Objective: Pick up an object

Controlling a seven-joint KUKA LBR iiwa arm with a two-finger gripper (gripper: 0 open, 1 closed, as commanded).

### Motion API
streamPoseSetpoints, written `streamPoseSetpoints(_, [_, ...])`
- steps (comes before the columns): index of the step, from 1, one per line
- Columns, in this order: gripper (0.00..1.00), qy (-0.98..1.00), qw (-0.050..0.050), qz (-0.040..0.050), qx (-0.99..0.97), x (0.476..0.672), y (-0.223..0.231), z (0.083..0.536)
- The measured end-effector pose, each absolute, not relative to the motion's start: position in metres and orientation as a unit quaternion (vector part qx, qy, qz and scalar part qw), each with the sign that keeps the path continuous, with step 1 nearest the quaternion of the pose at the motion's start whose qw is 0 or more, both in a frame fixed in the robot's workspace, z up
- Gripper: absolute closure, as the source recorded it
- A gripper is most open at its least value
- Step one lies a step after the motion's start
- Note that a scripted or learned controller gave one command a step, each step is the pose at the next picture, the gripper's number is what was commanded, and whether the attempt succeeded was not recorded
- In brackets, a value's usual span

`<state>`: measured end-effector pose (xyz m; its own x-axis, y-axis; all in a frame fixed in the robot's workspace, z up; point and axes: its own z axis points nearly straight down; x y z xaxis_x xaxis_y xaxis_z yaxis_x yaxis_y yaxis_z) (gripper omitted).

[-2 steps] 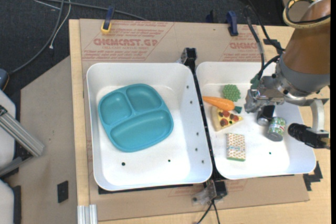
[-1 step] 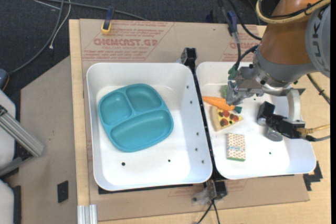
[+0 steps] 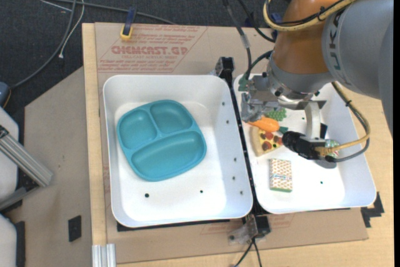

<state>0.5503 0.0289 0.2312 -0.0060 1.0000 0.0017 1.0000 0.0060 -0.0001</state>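
Orange with a green tuft, the carrot (image 3: 267, 124) looks like the object in play. It lies in the right bin (image 3: 340, 187), close to that bin's left wall, and the tool (image 3: 252, 109) hangs right at it, low over the bin's upper left part. From this slanted view I cannot tell how far the tool is open, nor whether it has hold of anything. The carrot appears to rest on the bin floor just beside the tool's metal, and contact cannot be made out. I judge the step in hand to be the approach to the carrot, or the closing on it, with the lift not yet done. The next move calls for a grip across the carrot's narrow body and a straight rise clear of the nearby wall.

The carrot seems smooth, hard plastic, round and tapered, so it may roll or slip out. Just below it lies a small flat wedge (image 3: 265, 143), pale with red and dark spots, like a toy pizza slice. Lower, apart from the tool, sits a small flat box (image 3: 281, 174) of pale card with a dotted print. The left bin (image 3: 181, 200) holds a teal plate (image 3: 162, 139), glossy, with three compartments and rounded corners. Both bins are matt white with shallow walls, on a tabletop (image 3: 150, 50) covered in brown cardboard.
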Motion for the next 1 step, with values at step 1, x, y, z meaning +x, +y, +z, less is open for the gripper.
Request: streamPoseSetpoints(1, [1.00, -0.709, 0.000, -0.0014, -0.705, 0.5647, 0.0742, 0.2353])
